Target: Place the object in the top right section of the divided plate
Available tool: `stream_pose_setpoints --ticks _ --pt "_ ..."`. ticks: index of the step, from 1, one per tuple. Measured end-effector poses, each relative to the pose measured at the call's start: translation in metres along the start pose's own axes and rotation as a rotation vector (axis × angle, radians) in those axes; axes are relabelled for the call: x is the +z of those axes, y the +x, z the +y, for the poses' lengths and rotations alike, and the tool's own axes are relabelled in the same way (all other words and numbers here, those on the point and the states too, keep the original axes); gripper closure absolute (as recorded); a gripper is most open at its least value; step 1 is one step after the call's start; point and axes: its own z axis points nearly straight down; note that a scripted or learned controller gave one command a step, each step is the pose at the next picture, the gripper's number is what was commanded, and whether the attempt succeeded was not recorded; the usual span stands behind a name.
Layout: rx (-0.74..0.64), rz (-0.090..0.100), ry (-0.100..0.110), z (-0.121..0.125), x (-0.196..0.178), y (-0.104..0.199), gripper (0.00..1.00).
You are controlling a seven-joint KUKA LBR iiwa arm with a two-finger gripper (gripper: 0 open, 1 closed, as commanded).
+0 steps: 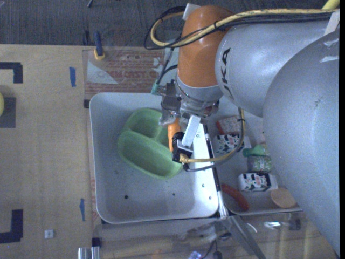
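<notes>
Gripper [171, 127] hanging over green divided plate [148, 147], at its 3 o'clock edge; finger state: cannot tell; orange carrot-like object [171, 139] beneath: probably light, stiff, slippery; gripping mid-length.

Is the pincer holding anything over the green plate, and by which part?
Cannot be told: an orange object sits at the pincer above the green divided plate.

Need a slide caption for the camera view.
Gripper over the green plate in the left bin, an orange object at its tip.
</notes>
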Motion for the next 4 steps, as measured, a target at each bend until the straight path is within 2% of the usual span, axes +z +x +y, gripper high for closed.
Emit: stream_pose_setpoints --ticks 1,2,3,4 --pt "-0.065 0.0 0.0 0.0 0.0 0.016 1.0" --pt "-0.111 -0.001 0.003 -0.001 0.003 0.018 1.0" --pt "-0.026 -0.001 0.003 -0.006 0.001 0.019 1.0" --pt "0.143 -0.002 0.005 -0.008 0.006 0.002 1.0"
